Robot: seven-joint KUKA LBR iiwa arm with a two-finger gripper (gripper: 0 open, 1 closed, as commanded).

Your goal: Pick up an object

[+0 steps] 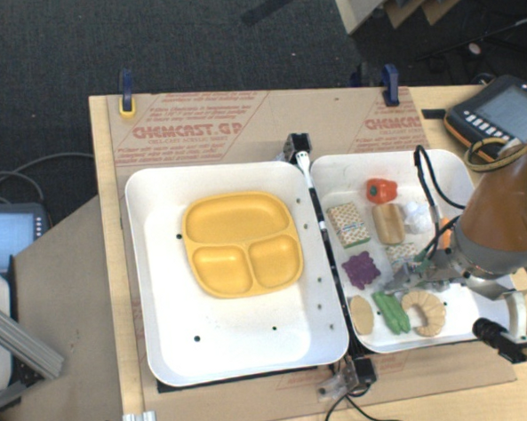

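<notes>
The right bin (448,169) holds several small objects: a red piece (382,190), a patterned block (348,224), a tan block (389,224), a white crumpled item (416,214), a purple piece (362,268), a green piece (393,313), a tan oval (363,314) and a croissant-shaped piece (425,312). My gripper (408,276) reaches in from the right and hangs low over the bin's middle, just above the green piece and the croissant shape. The arm hides what lies under it.
The left bin (161,283) holds a yellow divided plate (242,243). A black divider strip (322,246) runs between the bins. A handheld controller (496,115) and its cables lie at the bench's far right.
</notes>
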